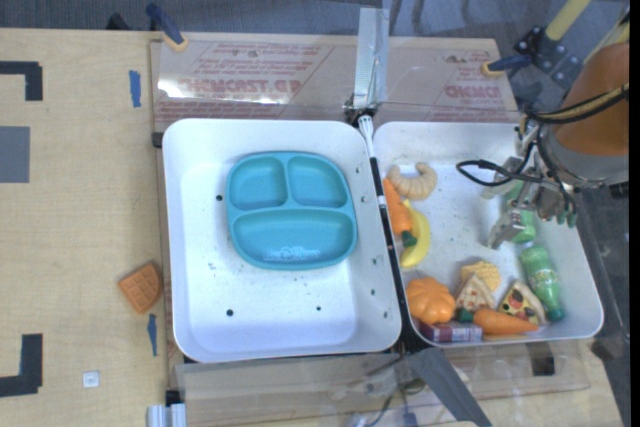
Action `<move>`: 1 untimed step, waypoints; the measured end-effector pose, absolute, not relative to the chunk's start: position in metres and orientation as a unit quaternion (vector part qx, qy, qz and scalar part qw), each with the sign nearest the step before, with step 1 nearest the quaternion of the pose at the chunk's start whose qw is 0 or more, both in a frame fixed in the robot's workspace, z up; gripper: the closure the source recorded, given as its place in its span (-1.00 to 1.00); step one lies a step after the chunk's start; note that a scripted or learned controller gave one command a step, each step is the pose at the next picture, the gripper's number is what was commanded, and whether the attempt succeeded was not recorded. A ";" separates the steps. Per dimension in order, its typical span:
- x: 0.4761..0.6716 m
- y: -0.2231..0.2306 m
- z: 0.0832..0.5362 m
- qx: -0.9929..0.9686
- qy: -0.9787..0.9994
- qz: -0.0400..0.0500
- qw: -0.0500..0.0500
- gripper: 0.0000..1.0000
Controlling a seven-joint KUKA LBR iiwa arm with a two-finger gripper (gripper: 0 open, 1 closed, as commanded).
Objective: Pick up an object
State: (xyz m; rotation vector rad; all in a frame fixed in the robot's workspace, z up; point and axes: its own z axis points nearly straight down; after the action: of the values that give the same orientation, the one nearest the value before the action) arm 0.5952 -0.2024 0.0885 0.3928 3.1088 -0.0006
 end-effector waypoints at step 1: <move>0.587 -0.199 0.089 0.123 0.992 -0.001 0.004 -1.00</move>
State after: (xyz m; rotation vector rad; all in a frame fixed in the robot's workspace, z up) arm 0.5870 -0.1989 0.0886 0.3867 3.1087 -0.0022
